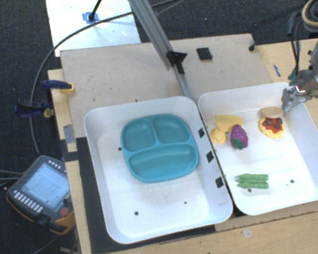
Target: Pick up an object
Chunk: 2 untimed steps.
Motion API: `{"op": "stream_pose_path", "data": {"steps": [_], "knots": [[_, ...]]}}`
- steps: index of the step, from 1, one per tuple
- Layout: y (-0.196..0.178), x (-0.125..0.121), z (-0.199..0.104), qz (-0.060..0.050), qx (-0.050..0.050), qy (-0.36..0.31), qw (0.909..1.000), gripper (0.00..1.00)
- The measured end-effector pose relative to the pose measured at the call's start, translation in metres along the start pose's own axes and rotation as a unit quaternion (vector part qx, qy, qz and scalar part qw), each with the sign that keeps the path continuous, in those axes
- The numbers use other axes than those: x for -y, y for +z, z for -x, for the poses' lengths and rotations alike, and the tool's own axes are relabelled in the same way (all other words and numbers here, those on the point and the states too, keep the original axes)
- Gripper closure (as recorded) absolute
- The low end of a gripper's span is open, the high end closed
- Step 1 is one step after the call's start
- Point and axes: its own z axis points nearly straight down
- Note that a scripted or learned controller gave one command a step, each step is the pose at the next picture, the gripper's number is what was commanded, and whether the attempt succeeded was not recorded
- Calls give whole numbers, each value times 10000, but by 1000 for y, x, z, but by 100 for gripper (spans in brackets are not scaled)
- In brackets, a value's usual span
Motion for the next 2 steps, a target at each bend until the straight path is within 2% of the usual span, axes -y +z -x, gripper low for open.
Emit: {"op": "stream_pose_path", "data": {"steps": [1, 2], "knots": [[-3, 5, -54, -13, -9, -10, 10000, 100], [7, -6, -106, -12, -13, -16, 10000, 100]]}}
